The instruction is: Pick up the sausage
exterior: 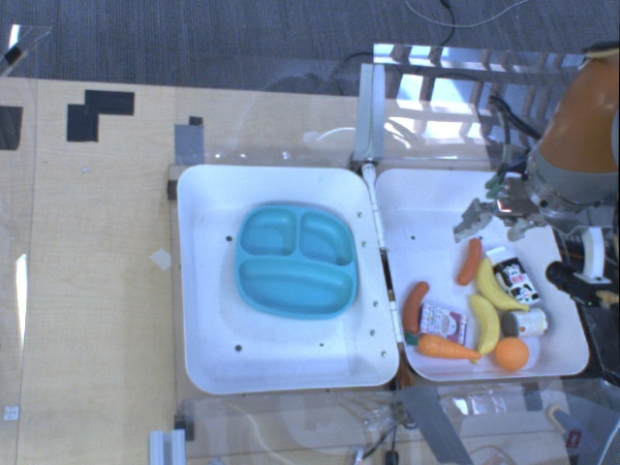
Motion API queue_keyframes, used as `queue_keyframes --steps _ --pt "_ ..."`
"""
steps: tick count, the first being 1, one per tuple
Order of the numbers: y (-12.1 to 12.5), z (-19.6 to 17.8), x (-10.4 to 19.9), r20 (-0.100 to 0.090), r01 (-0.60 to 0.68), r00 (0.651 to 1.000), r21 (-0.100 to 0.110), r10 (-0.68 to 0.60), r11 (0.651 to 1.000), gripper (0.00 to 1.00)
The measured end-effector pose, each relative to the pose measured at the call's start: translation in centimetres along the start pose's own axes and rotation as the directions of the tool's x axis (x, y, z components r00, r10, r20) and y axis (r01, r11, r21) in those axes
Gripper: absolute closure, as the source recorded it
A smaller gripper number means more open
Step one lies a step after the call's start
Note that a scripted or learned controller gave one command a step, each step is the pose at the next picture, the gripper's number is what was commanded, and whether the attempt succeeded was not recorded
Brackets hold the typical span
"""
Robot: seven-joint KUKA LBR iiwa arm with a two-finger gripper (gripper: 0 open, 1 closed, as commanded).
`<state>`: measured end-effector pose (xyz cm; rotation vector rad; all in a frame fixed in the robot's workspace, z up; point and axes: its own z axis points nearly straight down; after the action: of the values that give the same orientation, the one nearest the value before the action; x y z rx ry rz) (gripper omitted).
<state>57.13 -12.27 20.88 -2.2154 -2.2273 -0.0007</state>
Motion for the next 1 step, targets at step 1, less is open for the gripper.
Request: queue_keyframes --steps 1 --pt "-0.88 11.94 -1.33 0.003 0.19 0.982 -0.01 -0.19 0.982 0.0"
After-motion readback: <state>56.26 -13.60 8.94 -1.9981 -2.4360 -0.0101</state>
